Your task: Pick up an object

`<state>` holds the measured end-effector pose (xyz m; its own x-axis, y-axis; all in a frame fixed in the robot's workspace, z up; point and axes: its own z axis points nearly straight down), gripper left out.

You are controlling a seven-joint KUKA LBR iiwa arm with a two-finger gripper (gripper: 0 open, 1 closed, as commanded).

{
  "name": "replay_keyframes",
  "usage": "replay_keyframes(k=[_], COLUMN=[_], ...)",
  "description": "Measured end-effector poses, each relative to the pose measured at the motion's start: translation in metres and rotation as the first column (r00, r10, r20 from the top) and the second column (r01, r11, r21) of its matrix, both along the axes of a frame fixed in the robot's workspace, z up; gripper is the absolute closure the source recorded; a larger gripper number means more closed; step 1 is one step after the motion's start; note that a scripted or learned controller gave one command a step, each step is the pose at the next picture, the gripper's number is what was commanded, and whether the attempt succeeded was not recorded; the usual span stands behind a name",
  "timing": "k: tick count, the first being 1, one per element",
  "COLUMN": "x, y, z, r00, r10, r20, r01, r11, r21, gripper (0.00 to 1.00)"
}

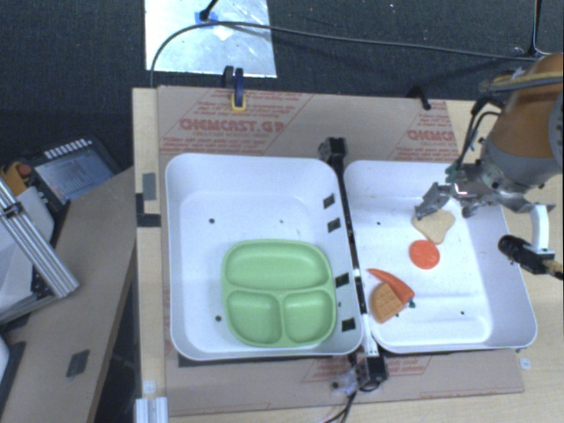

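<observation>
In the right bin (493,324) lie a beige bread-shaped piece (435,228), a round orange-red disc (425,255), a curved red-orange pepper-like piece (391,281) and a tan waffle-like piece (385,303). My gripper (449,203) hangs at the bin's upper middle, just above the far edge of the beige piece. Its grey fingers (430,204) are spread open, and nothing sits between them. The arm's orange band (529,117) rises behind it at the right.
A green three-part tray (278,291) lies in the left bin (194,236). A black divider with clips (345,236) runs between the bins. A black fitting (522,250) juts in over the right bin's right wall.
</observation>
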<state>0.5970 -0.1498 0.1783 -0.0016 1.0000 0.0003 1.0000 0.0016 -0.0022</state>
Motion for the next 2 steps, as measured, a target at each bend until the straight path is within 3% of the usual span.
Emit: replay_keyframes(k=[2], x=[0.0], y=[-0.01], z=[-0.091], r00=[1.0], r10=[0.0], r20=[0.008], r01=[0.0], r11=[1.0], r21=[-0.002], gripper=[0.0])
